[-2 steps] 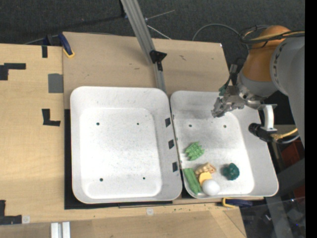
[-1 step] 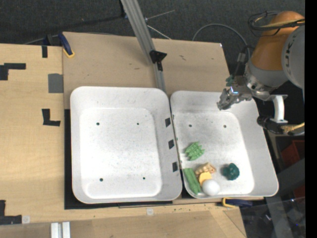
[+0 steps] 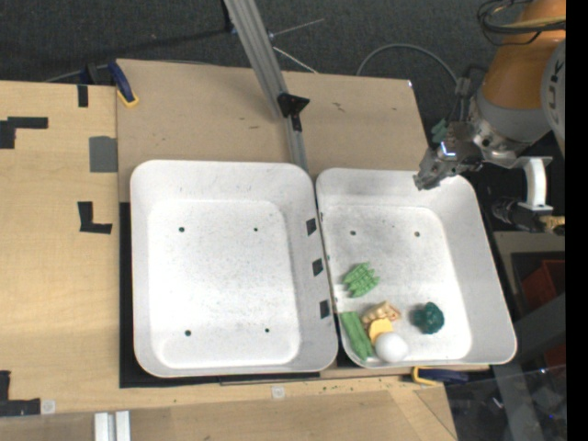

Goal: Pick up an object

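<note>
The right bin (image 3: pixel 459 209) holds its objects at the near end. A light green ridged piece (image 3: pixel 360 278) lies near the divider. Below it a long green piece (image 3: pixel 356 334) runs along the near-left corner, beside a tan and yellow toy (image 3: pixel 378 317) and a white ball (image 3: pixel 391 346). A dark green round object (image 3: pixel 427 318) sits to their right. My gripper (image 3: pixel 430 175) hangs over the bin's far right corner, well away from all of them, and nothing shows between its fingers.
The left bin (image 3: pixel 220 177) sits beside the right one, with black clips along the shared divider (image 3: pixel 315 266). A grey metal pole (image 3: pixel 262 49) slants in from the top to the bins' far edge. A cable (image 3: pixel 404 58) loops on the board behind.
</note>
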Available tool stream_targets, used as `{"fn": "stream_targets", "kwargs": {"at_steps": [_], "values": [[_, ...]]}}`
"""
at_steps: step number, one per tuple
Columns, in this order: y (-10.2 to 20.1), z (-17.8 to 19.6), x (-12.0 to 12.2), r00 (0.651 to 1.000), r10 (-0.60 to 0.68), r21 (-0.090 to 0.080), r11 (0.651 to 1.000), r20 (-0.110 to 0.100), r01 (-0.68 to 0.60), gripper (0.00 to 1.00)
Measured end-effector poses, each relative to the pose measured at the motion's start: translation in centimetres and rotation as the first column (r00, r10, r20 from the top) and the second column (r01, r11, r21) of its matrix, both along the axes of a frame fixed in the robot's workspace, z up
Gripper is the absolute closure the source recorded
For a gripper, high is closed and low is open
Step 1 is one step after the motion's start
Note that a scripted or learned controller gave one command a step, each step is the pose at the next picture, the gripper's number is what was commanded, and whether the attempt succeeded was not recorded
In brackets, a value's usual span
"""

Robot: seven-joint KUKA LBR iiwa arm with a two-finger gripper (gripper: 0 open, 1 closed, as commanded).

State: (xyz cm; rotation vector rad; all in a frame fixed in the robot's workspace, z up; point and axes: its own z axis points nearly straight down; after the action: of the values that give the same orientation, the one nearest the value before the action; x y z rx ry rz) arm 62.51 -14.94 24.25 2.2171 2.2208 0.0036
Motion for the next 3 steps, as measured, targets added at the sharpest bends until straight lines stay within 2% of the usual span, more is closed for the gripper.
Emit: {"fn": "stream_targets", "kwargs": {"at_steps": [1, 2, 3], "values": [[6.1, 0.3, -1.3, 1.000, 0.005, 0.003, 1.000, -0.006, -0.005, 1.00], [11.5, -1.1, -1.8, 1.000, 0.005, 0.003, 1.000, -0.008, -0.005, 1.00], [17.1, -0.5, -3.2, 1.000, 0.006, 0.003, 1.000, -0.007, -0.006, 1.00]]}}
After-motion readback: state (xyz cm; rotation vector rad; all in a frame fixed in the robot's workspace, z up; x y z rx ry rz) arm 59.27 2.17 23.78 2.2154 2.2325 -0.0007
